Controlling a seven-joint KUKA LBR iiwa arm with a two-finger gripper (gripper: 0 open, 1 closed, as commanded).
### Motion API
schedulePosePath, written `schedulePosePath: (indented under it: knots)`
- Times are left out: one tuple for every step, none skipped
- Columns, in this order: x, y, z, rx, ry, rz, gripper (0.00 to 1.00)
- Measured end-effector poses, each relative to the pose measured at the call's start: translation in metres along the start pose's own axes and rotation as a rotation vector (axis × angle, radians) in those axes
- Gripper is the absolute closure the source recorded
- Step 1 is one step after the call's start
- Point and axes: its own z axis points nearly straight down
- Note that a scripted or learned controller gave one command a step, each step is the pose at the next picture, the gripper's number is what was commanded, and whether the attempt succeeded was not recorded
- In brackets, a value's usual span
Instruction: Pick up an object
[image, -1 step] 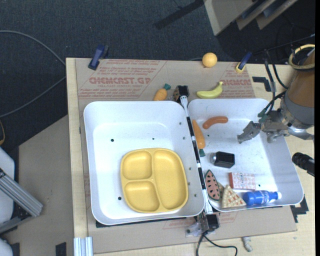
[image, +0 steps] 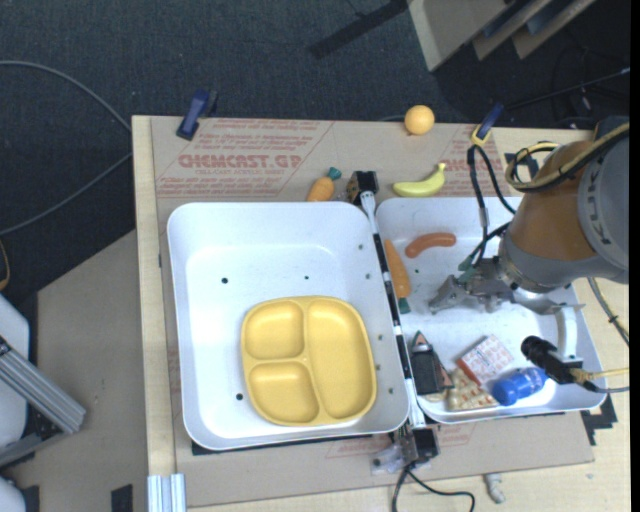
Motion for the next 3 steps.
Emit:
schedulePosePath:
  knots:
    - [0.006, 0.055, 0.011, 0.001, 0.0, -0.001, 0.0]
    - [0.024, 0.116, 0.011, 0.001, 0.001, -0.002, 0.0]
    - [0.025, 0.087, 0.011, 0.004, 0.001, 0.0, 0.0]
